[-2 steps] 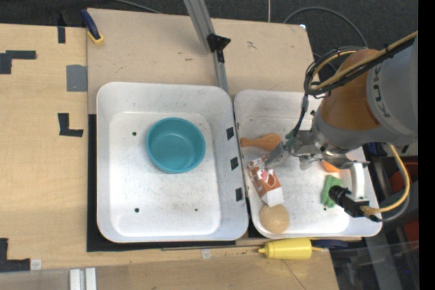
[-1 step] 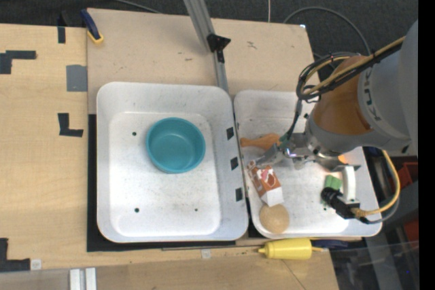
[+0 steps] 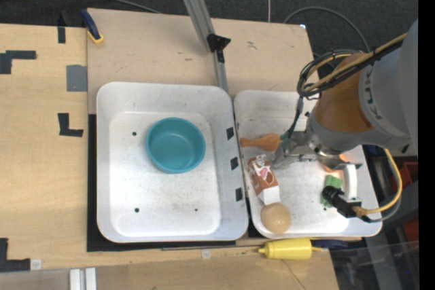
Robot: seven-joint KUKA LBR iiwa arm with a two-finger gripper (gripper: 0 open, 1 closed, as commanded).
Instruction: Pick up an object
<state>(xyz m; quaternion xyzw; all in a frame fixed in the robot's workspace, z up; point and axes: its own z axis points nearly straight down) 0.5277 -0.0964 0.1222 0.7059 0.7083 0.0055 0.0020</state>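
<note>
In the left bin (image 3: 115,146) a teal bowl (image 3: 177,145) stands near the middle. The right bin (image 3: 306,224) holds an orange piece (image 3: 262,142) by its left wall, a red-brown packet (image 3: 262,175) with a white block (image 3: 270,195) at its near end, a tan ball (image 3: 276,217) in the front left, and a small green thing (image 3: 333,182) to the right. My gripper (image 3: 287,151) hangs low in the right bin, just right of the orange piece and above the packet. I see nothing held in it.
A yellow object (image 3: 289,249) lies on the bench in front of the right bin. A grey pole (image 3: 197,3) slants down to the wall between the bins. The arm's bulk covers the right bin's far right part.
</note>
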